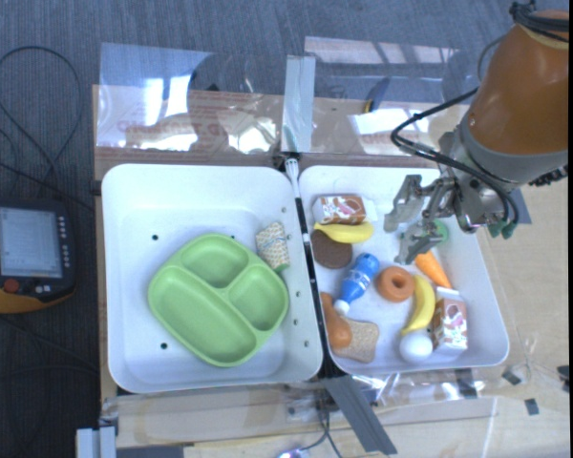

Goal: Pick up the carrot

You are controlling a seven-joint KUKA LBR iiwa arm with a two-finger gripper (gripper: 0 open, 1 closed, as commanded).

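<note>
The arm (pixel 520 93), grey with a broad orange band, comes in from the upper right of the frame and hangs over the right bin (pixel 492 299). Its jaws (pixel 418 229) are spread open above the upper middle of that bin, the two grey fingers (pixel 401 203) apart with nothing between them.

The carrot (pixel 435 268) lies just below and to the right of the jaws, slanting down toward the bin's right wall, its green top tucked up near the lower finger. Whether that finger touches it is hard to tell.

Around the carrot sit other toy foods: a brown donut (pixel 396 283) just to its left, a yellow banana (pixel 422 303) curving below it, a small juice carton (pixel 450 323) at the lower right, and a white egg (pixel 415 345) beside the carton. Further left lie a blue bottle (pixel 356 281), a dark round cookie (pixel 331 250), a second banana (pixel 342 232) and a snack packet (pixel 340 208) above it.

The left bin (pixel 134 213) holds a green divided plate (pixel 220 299) and a small waffle cone (pixel 274 245) near the shared wall. A handheld control pendant (pixel 24 253) rests at the left edge of the frame.
</note>
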